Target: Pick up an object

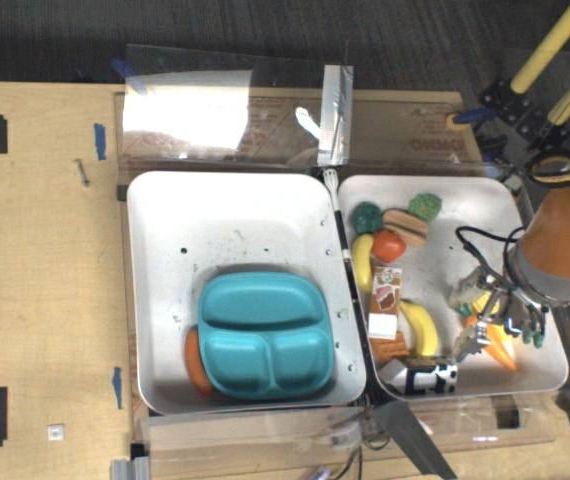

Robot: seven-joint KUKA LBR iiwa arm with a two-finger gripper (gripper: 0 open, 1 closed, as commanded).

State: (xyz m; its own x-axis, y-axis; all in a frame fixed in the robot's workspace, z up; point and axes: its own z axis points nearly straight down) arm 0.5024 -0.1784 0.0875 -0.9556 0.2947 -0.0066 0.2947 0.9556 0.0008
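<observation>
Fingers of the gripper point down into the right bin, but whether they are parted or closed cannot be told; an orange toy lies just beside them; a banana lies to their left, near the divider; farther left, the left bin holds a teal divided tray.

Single fixed cam above the bench, looking down at a slant. Both white bins fit in frame: left bin, right bin. Mid-range, bench edges and dark floor visible at far side. Arm enters from frame right.
</observation>
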